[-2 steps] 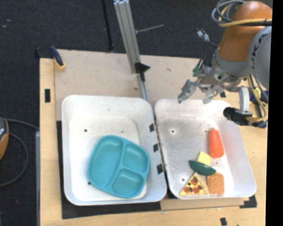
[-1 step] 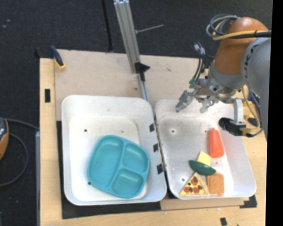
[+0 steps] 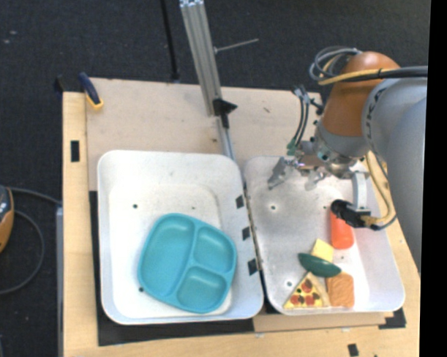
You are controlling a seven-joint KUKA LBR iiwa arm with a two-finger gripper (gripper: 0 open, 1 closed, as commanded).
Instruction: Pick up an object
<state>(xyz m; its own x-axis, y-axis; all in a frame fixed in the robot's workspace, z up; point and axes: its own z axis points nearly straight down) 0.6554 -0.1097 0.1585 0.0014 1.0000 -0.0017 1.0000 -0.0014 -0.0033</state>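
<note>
Above the right bin's (image 3: 280,227) far edge: gripper (image 3: 295,174), fingers apart, holding nothing. Near corner: carrot (image 3: 341,234), pizza slice (image 3: 307,294). Left bin (image 3: 121,185): teal divided plate (image 3: 187,262).

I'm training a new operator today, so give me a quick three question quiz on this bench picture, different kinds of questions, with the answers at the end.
1. True or false: the turquoise divided plate lies in the same bin as the toy food.
2. Which item lies closest to the pizza slice? A) the orange carrot-like piece B) the dark green piece C) the blue and yellow clamp
3. Fill in: the gripper hangs over the far end of the ___ bin.

Key: 1 false, the plate is in the left bin; 2 B; 3 right.
</note>
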